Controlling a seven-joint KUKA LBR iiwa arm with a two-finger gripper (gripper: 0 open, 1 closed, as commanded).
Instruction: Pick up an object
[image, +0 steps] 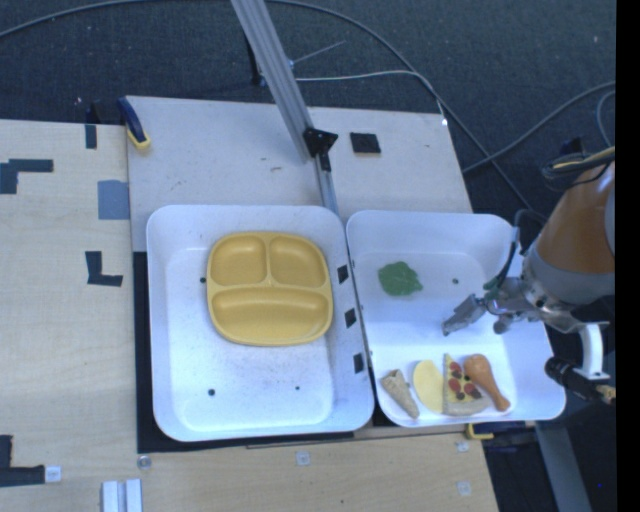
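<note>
The bench (60, 300) carries two white bins side by side, their inner walls touching along the middle. The left bin (175, 400) holds a yellow tray (269, 288) with three compartments, lying flat toward the bin's far edge, its near half bare but for a few dark specks.

The arm (580, 235) enters over the right bin's right edge, its orange band above the wrist. The gripper (462, 320) hangs above the middle of the right bin (430, 232), pointing left; I cannot tell how wide its jaws stand, and nothing shows between them.

The food pieces lie apart from the gripper. A green piece (400, 279) sits toward the right bin's far-left part. Along the near edge a row runs left to right: a tan wedge (400, 392), a pale yellow slice (428, 385), a pizza slice (460, 388) and an orange drumstick (487, 381), the last three touching or overlapping.

A yellow and blue clamp (133, 125) sits at the bench's far-left corner.
</note>
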